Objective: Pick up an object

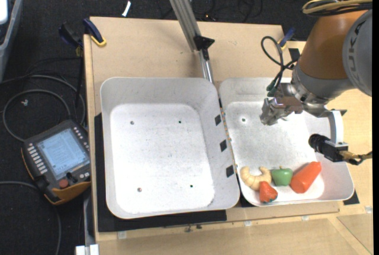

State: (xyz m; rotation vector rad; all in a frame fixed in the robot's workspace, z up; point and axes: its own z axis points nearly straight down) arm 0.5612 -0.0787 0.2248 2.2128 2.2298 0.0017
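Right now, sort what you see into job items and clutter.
Job: gripper; right bin; in it a cream curved piece, green pepper, orange carrot, small red piece.
Clutter: left bin, teach pendant, cables.

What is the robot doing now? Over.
End effector above right bin, nothing seen in it. Toy foods, carrot, green pepper, bunched at near edge. Nothing between them.

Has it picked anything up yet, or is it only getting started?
Nothing looks picked up yet. The tool hangs over the upper part of the right bin, with no object seen in it. The carrot, green pepper, strawberry and pale banana-like piece all lie along the bin's near edge. Reaching one, gripping and lifting all remain.
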